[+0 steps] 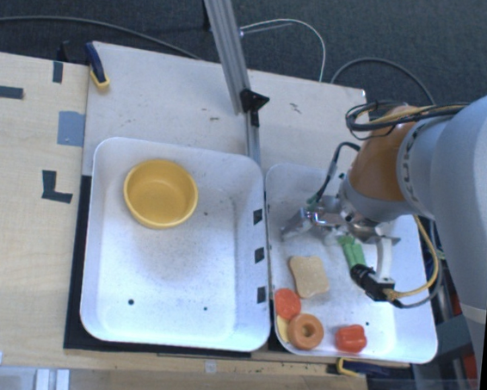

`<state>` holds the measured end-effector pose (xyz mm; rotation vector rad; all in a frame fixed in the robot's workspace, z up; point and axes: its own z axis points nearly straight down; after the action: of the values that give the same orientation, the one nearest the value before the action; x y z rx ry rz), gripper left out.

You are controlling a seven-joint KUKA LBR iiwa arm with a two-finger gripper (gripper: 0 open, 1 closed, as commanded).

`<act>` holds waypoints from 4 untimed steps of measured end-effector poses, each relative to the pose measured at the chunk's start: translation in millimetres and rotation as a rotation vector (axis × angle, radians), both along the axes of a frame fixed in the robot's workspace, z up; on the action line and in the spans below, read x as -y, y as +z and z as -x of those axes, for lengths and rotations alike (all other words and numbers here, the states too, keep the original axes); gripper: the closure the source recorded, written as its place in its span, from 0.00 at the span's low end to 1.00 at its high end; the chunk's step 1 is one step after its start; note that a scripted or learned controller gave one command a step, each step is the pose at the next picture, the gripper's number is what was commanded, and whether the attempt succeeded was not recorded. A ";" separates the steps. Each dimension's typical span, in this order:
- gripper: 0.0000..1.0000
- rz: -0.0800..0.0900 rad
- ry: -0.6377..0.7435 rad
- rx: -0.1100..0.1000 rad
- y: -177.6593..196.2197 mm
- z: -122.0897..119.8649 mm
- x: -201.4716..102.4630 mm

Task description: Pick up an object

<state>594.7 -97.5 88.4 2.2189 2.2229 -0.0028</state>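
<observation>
My gripper [306, 221] hangs low over the upper left part of the right bin [402, 336], under the orange-banded wrist [377, 171]. Just right of it lies a green stick-shaped object [351, 248], partly under the wrist and a black cable. A tan bread slice [308, 276] rests below the gripper, apart from it. Along the bin's front edge sit a red tomato-like piece [287, 303], an orange ring-shaped donut [306, 331] and a red block-like piece [350, 337]. I see nothing held in the gripper.
The left bin [172, 295] holds a yellow bowl [160, 191] at its upper left. A grey pole [233, 50] slants down to the divide between the bins. The arm's grey bulk [465, 187] covers the right bin's far right side.
</observation>
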 end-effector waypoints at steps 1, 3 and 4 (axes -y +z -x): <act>1.00 -0.001 0.001 0.000 10.4 0.0 -0.6; 1.00 -0.001 0.000 0.006 130.8 -5.8 -9.9; 1.00 -0.001 0.000 0.005 175.5 -2.5 -5.6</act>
<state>597.2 -91.9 263.9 2.2174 2.2208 0.0034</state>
